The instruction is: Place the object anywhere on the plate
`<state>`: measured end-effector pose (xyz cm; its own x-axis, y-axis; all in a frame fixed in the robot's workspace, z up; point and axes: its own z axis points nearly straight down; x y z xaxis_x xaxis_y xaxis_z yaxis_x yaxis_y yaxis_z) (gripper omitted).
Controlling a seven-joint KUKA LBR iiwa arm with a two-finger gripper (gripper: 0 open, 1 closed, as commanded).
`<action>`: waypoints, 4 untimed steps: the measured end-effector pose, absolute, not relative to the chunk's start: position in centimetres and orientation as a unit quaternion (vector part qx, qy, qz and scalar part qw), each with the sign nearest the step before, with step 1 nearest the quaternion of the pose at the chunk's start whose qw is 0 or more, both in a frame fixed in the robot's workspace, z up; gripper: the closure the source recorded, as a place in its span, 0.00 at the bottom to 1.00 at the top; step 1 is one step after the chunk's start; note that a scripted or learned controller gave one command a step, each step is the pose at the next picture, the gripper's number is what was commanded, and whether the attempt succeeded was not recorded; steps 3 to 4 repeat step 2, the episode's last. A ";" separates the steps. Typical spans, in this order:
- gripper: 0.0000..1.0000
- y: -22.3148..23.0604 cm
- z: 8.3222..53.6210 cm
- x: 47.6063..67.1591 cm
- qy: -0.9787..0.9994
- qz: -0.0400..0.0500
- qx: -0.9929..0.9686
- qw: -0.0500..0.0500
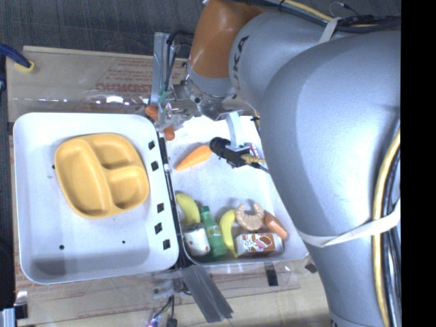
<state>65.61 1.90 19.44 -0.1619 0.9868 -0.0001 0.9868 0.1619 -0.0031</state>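
Note:
A yellow divided plate lies in the left bin, tilted a little, with nothing on it. My gripper hangs at the far left corner of the right bin, close to the wall between the two bins. An orange carrot lies just below and to the right of the gripper, apart from it. The arm's wrist covers the far part of the right bin.
At the near end of the right bin sit two bananas, a green bottle, a small cup, a doughnut, a sausage and a brown carton. The big grey arm fills the right side.

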 end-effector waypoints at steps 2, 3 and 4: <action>0.00 9.5 19.1 59.1 -0.823 0.002 -0.568 0.002; 0.00 9.5 19.1 59.1 -0.823 0.002 -0.568 0.002; 0.00 9.5 19.1 59.1 -0.823 0.002 -0.568 0.002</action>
